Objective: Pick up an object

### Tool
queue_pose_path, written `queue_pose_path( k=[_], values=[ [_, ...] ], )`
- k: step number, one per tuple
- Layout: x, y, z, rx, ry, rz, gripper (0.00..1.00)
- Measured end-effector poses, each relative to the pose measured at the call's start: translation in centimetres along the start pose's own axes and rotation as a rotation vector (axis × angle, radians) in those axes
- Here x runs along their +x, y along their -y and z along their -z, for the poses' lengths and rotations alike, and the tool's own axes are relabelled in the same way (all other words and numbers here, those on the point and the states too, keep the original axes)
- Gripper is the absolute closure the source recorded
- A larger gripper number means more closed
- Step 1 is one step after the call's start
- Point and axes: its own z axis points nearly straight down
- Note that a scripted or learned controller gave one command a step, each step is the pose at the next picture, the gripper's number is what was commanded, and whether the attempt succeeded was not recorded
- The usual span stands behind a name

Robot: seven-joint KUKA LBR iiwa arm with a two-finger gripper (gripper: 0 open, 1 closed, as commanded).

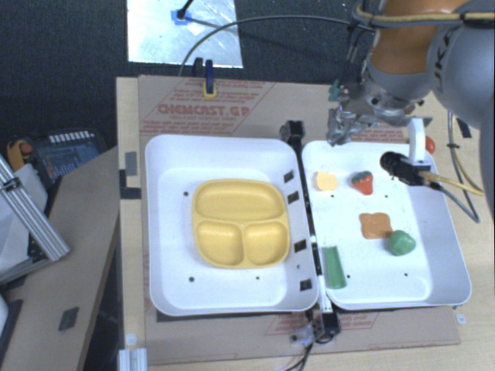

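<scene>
Two-finger metal gripper point(339, 135): fingers' state indiscernible, hovering at right white bin's point(441, 238) far-left rim, above small yellow toy piece point(326, 181).

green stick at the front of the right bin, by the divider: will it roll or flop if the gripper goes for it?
The green stick looks straight and even, so probably stiff rather than floppy. It lies flat and long, so a sideways nudge may roll it. It looks small, so probably light.

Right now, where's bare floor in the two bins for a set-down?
Right white bin: open near strip below the orange toast-shaped piece and green round piece. Crowded toward the yellow chip and red strawberry. Left white bin: just margins around the yellow divided tray.
</scene>
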Motion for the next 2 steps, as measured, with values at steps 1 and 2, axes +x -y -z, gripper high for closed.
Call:
queue_pose_path(
  k=[1,2],
  values=[
    [5.6,-0.7,-0.5,0.001,-0.001,0.0,1.0],
    [10.0,-0.1,-2.4,0.003,0.0,-0.001,1.0]
  ],
)
